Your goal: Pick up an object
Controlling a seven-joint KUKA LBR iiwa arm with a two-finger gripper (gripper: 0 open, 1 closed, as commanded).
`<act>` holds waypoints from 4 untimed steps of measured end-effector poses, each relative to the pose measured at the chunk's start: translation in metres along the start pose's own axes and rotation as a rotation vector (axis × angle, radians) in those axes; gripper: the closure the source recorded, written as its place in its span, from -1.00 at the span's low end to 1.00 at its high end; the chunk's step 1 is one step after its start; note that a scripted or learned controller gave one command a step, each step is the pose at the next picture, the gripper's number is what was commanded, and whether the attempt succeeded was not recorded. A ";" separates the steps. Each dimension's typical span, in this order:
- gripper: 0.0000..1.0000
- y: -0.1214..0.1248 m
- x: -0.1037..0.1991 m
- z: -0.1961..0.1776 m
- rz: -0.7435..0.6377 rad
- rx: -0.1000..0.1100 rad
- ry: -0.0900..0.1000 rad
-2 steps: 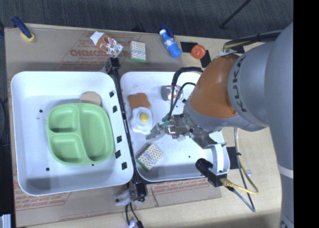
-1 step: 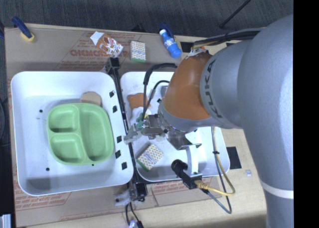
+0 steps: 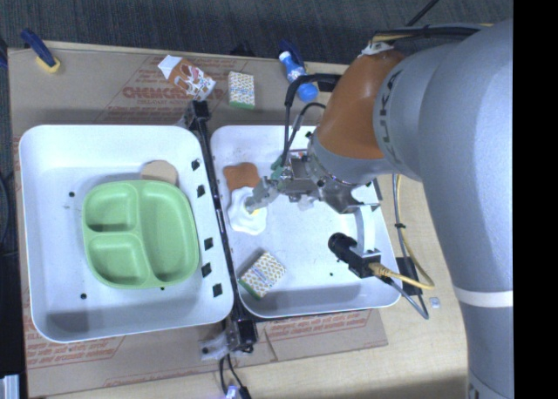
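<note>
Lying in the right bin [image 3: 375,297], your likeliest target is a white object [image 3: 248,217], beneath the gripper [image 3: 259,199]. You can't tell its grip. A brown block [image 3: 241,175] and packet [image 3: 262,273] sit nearby. Cardboard [image 3: 144,92] reads "CHEMCH", partly hidden.

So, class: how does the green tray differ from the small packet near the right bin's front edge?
The tray is plain green; the packet is patterned green and white. The tray is far larger than the packet. The tray sits in the left bin, the packet in the right bin. Both lie flat.
</note>
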State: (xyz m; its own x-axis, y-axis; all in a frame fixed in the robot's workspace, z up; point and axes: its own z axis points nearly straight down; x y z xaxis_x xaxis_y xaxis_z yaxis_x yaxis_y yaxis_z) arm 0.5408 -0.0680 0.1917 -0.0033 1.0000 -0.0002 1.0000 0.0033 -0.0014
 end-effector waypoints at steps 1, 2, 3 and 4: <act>-1.00 0.000 0.001 0.000 -0.001 0.001 0.001; -1.00 0.000 0.001 0.000 -0.001 0.001 0.001; -1.00 0.000 0.001 0.000 -0.001 0.001 0.001; -1.00 0.058 -0.074 0.022 0.000 0.000 0.000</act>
State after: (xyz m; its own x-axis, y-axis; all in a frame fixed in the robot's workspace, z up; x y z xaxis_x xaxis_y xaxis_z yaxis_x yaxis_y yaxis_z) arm 0.5989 -0.1420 0.1693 -0.0032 1.0000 -0.0004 1.0000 0.0032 -0.0010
